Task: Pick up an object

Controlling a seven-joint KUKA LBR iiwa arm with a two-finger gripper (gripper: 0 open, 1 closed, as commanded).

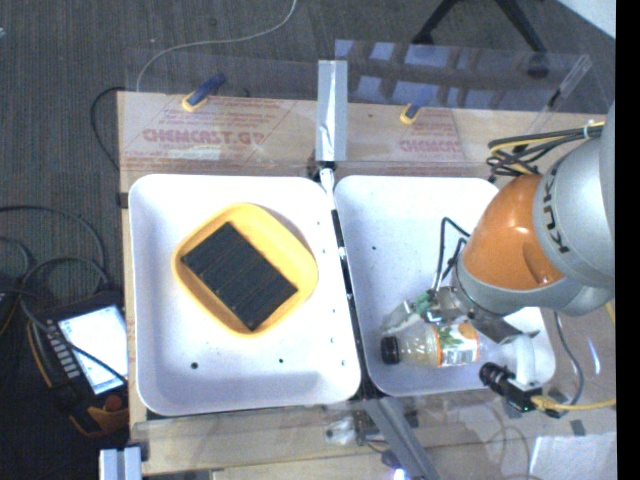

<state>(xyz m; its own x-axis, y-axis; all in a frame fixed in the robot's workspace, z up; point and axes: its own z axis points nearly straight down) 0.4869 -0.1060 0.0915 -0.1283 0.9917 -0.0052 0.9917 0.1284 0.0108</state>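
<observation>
A clear plastic bottle (432, 347) with a dark cap and a green and orange label lies on its side near the front edge of the right bin (400, 218), cap pointing left. My gripper (440, 311) hangs right over the bottle's body, largely hidden under the orange wrist band (510, 243). In the left bin (160, 368) a yellow dish (296, 245) rests with a black square pad (240, 275) lying in it.
The grey arm (590, 208) covers the right bin's right side. A black cable runs from the wrist down toward the gripper. A ridge where the bins meet (342, 268) separates them. The wooden bench (220, 133) carries two clamps at the back.
</observation>
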